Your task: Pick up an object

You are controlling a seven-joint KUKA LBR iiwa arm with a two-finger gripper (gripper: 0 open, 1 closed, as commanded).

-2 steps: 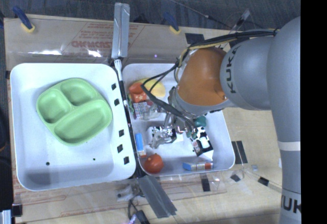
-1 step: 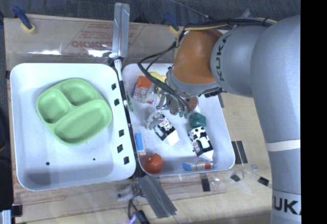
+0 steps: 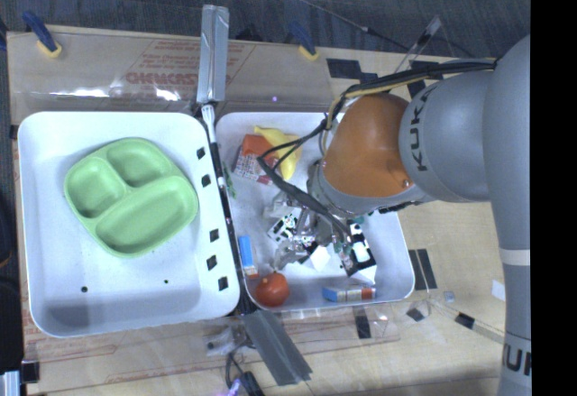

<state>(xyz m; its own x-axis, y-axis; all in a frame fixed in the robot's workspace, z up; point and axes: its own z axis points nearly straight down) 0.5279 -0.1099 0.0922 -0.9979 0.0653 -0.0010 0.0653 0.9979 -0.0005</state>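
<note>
I am looking down at the left bin (image 3: 36, 232), where a green divided plate (image 3: 131, 196) is lying flat. In the right bin (image 3: 397, 272), near its left wall, a small blue item (image 3: 245, 250) is lying, and just right of it a red tomato-like ball (image 3: 271, 289) is sitting at the near edge. Further back, a yellow item (image 3: 281, 151) and an orange one (image 3: 253, 147) are lying against each other. The arm (image 3: 451, 142) is reaching in from the right, its orange band (image 3: 365, 151) bending down over the bin's middle. The gripper (image 3: 302, 236) is hanging amid the clutter; I cannot tell its state. A red-and-blue tube (image 3: 349, 293) is lying near the bin's front wall.
</note>
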